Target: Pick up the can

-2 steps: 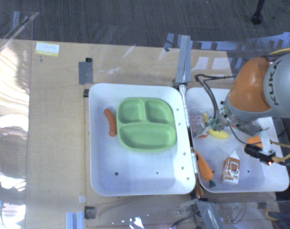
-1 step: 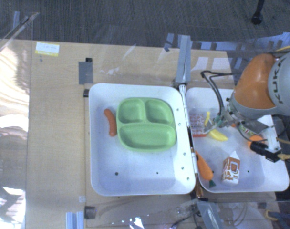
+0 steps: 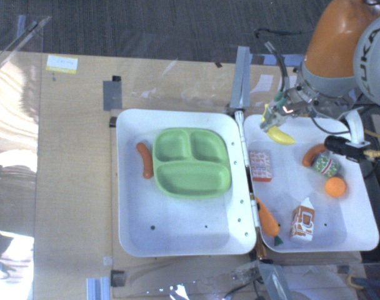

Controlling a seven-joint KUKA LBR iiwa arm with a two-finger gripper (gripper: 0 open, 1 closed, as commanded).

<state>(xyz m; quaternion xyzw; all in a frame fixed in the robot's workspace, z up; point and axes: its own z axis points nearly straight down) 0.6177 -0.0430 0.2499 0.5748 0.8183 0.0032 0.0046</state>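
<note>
Hovering over the right bin's [image 3: 365, 239] far-left corner, the gripper [image 3: 271, 116] — jaws' state I cannot tell — is well apart from the can [image 3: 325, 165], lying tilted at the right side.

Left bin [image 3: 134, 230] holds a green tray [image 3: 191, 163], a sausage [image 3: 145, 160] at its nine o'clock. Right bin [image 3: 359, 230]: banana [image 3: 280, 135], orange [image 3: 335, 187], carrot [image 3: 269, 222], carton [image 3: 303, 222].

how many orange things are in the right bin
3: a carrot at the right bin's left wall, a round fruit near its right side, and a curved piece by the can. More could be under the arm.
</note>
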